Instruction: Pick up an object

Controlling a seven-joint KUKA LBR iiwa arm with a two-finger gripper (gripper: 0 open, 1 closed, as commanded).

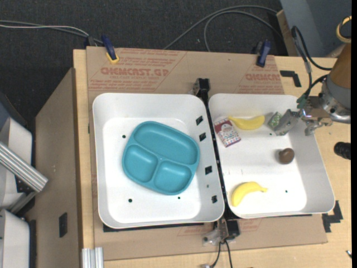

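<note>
The left bin holds one teal divided plate. The right bin holds two bananas, one small packet and one brown ball. The gripper hovers at this bin's upper right, holding nothing.

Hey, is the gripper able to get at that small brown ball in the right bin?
Probably yes. The gripper sits close above the brown ball, which lies alone on bare bin floor with nothing between them.
</note>
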